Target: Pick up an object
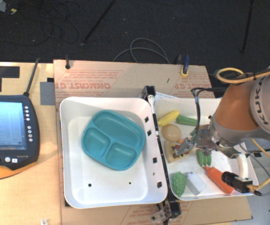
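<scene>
Nearest you in the right bin [228, 195], you see a green leafy piece [178, 182], a grey block [194, 183] and an orange carrot [218, 178] lying along its front edge. Deeper in that bin the gripper [187, 146] hangs low over a small dark-and-orange object [178, 150]; whether it has closed on anything you cannot tell. Beyond it lie a tan ball [171, 132], a yellow banana [168, 117] and a green pod [186, 120].

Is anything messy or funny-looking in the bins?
Nothing looks broken or spilled. The teal plate lies alone and skewed in the left bin, while the toy food is crowded in the right bin: corn, carrot, and green bits, under the gripper.
</scene>
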Available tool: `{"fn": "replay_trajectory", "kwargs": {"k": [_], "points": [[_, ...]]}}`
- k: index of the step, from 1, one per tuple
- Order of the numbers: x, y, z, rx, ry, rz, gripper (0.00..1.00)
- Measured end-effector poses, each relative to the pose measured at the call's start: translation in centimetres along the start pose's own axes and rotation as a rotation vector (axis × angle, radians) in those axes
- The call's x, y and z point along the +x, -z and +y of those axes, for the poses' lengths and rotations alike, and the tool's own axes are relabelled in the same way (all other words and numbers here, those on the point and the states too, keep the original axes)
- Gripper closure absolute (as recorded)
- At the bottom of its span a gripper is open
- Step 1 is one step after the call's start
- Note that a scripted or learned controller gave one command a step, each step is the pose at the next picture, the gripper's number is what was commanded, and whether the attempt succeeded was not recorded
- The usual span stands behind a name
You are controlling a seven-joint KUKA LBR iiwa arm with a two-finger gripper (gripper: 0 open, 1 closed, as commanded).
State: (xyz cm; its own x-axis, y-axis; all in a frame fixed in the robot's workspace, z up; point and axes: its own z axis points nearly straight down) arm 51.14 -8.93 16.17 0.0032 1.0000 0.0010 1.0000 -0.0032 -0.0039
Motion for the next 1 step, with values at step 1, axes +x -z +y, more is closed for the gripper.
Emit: {"fn": "replay_trajectory", "kwargs": {"k": [1], "points": [[-1.55,-7.73,-3.75,0.001,0.000,0.000,0.00]]}}
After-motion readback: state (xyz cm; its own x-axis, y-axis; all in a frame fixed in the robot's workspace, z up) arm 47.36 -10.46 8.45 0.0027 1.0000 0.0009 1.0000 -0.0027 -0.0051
